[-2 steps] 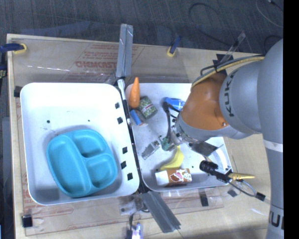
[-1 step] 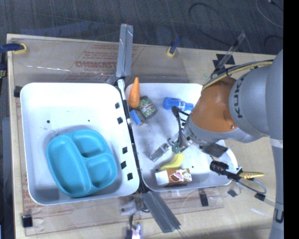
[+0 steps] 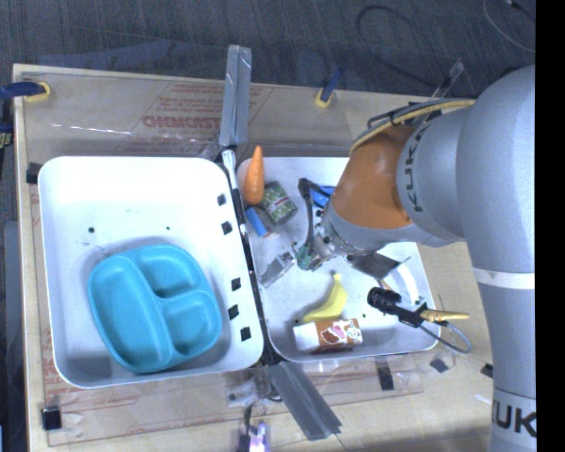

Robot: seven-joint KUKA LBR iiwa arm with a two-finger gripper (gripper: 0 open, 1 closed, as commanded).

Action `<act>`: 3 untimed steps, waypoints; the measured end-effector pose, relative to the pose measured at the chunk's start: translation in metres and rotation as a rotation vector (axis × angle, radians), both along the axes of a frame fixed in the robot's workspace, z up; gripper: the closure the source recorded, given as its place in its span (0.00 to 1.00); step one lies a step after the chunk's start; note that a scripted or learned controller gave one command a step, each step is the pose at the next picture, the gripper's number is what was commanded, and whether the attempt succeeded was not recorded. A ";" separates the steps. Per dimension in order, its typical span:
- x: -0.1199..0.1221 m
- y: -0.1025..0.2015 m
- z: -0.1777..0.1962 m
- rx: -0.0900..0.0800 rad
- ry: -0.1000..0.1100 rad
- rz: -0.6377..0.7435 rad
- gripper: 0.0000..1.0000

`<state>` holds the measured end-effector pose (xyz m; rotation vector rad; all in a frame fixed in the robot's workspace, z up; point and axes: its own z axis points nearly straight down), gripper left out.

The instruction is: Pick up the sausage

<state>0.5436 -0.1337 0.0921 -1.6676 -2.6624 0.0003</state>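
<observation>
The sausage (image 3: 330, 334) probably lies near-right of the jaws (image 3: 306, 255), long axis left-right; their gap I cannot tell.

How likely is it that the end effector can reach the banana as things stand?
Probably yes: the banana lies uncovered in the right bin, close beside the end effector, with nothing lying on it.
</observation>
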 end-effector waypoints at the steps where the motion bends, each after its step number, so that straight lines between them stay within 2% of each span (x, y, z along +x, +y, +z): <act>1: -0.022 -0.057 0.003 0.001 0.003 0.038 0.00; 2: 0.006 -0.064 0.000 -0.001 -0.001 -0.297 0.00; 3: 0.047 -0.009 0.000 0.001 0.001 -0.343 0.00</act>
